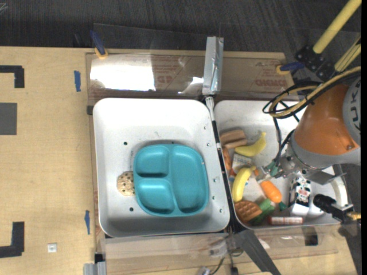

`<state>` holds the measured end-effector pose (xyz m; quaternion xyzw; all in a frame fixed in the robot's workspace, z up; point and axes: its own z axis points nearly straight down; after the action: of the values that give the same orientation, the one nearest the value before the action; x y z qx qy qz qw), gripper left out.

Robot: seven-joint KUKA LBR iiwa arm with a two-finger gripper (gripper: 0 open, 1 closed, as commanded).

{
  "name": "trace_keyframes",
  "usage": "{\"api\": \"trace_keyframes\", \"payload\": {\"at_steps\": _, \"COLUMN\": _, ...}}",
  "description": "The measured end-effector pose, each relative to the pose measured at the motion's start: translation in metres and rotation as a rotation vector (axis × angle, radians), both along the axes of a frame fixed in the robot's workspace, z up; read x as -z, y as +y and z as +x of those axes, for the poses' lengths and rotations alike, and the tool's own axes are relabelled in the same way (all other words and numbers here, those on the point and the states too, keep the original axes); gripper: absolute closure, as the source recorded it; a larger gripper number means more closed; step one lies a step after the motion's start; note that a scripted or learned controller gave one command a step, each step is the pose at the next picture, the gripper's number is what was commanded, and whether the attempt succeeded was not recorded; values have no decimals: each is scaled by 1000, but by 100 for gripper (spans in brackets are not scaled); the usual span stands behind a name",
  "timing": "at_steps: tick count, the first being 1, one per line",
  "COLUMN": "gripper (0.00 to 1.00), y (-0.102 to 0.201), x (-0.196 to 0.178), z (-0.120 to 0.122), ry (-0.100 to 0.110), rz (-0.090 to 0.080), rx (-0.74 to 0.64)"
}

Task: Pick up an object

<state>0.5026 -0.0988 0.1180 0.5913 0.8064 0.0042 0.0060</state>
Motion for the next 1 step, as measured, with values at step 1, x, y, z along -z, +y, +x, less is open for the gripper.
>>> {"api": "trace_keyframes", "payload": {"at_steps": 1, "gripper": 100, "y": -3, "x": -43, "z": -23, "ry": 11, "rz": 1, "rx": 140}}
